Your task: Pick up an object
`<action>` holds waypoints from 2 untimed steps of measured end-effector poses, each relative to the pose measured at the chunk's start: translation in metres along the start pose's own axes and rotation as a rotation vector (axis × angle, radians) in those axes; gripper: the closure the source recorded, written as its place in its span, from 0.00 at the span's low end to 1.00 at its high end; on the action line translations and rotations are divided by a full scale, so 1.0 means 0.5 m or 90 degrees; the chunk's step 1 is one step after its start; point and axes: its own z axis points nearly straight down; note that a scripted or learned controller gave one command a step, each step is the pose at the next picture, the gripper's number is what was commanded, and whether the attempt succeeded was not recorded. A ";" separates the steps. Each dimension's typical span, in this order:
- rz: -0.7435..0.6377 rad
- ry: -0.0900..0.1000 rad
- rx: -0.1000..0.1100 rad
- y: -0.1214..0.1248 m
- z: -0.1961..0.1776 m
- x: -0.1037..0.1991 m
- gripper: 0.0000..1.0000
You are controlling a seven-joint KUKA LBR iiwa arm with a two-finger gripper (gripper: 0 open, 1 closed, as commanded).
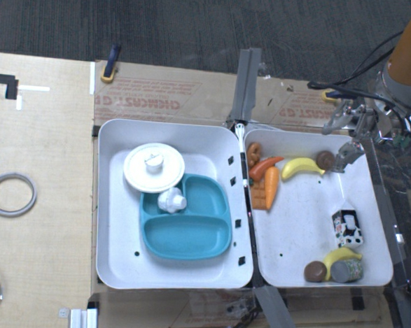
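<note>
The gripper (347,152) hangs over the far right corner of the right bin (306,230); how its claw is set cannot be made out against the clutter of cables and metal there. Nothing is visibly held.

Just beside the claw, near the bin's far edge, sit a small brown ball (325,160) and a yellow banana (301,167), the two almost touching. These look like the likeliest targets. Against the bin's left wall lie orange carrots (267,181). At the near right corner cluster another brown ball (315,271), a second banana (342,256) and a grey lump (347,271), with a black-and-white toy (346,228) between the two groups. The left bin (111,209) carries a blue divided tray (187,225) and a white lid (154,167).

The risks seem plain: the ball may roll off under a slightly off-centre close, the banana's curve may slip, and the claw, so near the wall, might strike the rim or nudge both things together.
</note>
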 end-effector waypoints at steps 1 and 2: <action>-0.047 0.000 0.000 -0.060 0.301 0.088 0.00; -0.049 0.010 -0.001 0.080 0.324 -0.030 0.00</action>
